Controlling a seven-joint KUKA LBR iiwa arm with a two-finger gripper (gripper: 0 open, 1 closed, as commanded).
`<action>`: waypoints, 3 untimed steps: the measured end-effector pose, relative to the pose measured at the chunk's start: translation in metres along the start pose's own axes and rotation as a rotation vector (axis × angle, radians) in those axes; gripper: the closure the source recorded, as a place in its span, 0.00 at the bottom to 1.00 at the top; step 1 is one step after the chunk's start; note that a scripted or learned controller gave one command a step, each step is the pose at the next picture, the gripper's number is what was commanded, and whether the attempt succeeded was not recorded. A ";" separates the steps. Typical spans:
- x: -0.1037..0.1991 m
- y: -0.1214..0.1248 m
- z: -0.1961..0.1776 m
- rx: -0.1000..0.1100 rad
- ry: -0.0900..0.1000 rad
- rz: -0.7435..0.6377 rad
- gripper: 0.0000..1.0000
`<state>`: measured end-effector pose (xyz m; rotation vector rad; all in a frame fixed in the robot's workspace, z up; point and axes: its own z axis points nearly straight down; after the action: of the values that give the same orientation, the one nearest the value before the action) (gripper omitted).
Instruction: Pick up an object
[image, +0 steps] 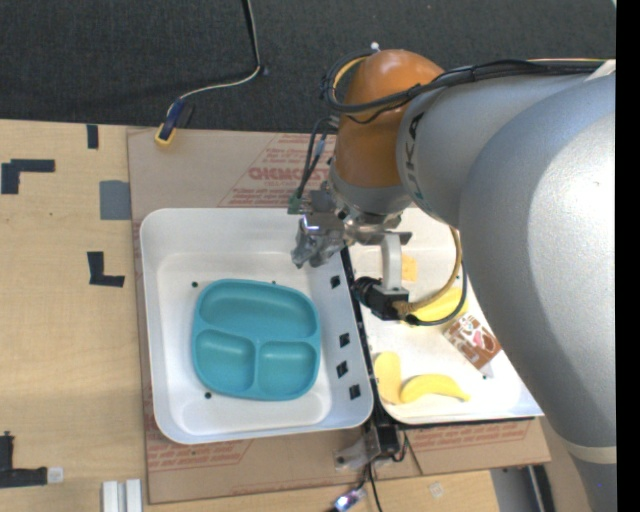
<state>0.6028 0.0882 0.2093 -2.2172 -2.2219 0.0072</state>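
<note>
Lying in the right bin (520, 400), near its front edge, a yellow banana (432, 388) sits flat on the white floor with a second yellow piece (387, 372) just beside it on the left, close to the divider. A curved yellow object (440, 306) rests further back, partly covered by the arm's cabling, and a small brown-and-white packet (474, 340) lies just to its right. A pale yellow block (408, 269) shows behind the gripper hardware.

Gripper (312, 243) hangs over the rear part of the shared bin wall, at the back right corner of the left bin (160, 300), well apart from the banana. Its dark metal tip is small and cluttered from this angle (cables and brackets overlap it), so I cannot tell how wide it stands, and nothing looks caught in it as far as I can make out.

Left bin holds a teal divided plate (257, 338) with three compartments, flat and roughly centred. Black clips (345, 340) run along the divider between the bins.

Grey arm (520, 180) with its orange band (375, 100) comes in from the right and covers much of the right bin. Both bins sit on a cardboard sheet (230, 170) over the wooden bench (60, 300). A cable with a yellow-blue plug (170, 123) lies at the back on the dark cloth.
</note>
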 end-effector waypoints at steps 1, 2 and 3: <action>-0.010 0.010 0.027 -0.001 -0.001 0.002 1.00; 0.023 0.027 -0.209 -0.022 0.004 -0.003 1.00; 0.014 -0.041 -0.127 0.006 -0.001 0.003 1.00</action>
<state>0.5623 0.1027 0.3369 -2.2174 -2.2163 0.0147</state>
